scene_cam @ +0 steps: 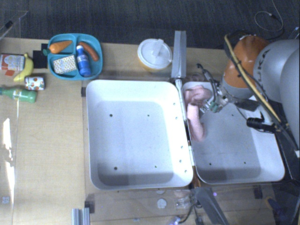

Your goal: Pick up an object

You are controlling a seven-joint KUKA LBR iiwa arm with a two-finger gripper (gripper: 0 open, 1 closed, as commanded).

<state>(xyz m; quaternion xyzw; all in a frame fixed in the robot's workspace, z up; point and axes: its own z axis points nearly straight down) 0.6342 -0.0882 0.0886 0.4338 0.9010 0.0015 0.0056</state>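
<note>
A soft, crumpled pink cloth (194,111) lies along the upper-left wall of the right white bin (243,168). The metal gripper (212,104) touches its right edge; whether it pinches the cloth cannot be told.

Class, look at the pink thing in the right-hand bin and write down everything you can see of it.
The pink object looks soft and limp, like cloth or a floppy toy, pale pink with a lighter upper part. It lies draped along the left wall of the right bin, in its upper left corner, running lengthwise down the wall. The gripper is right at its upper end, seemingly touching it; whether it is gripped is unclear.
</note>
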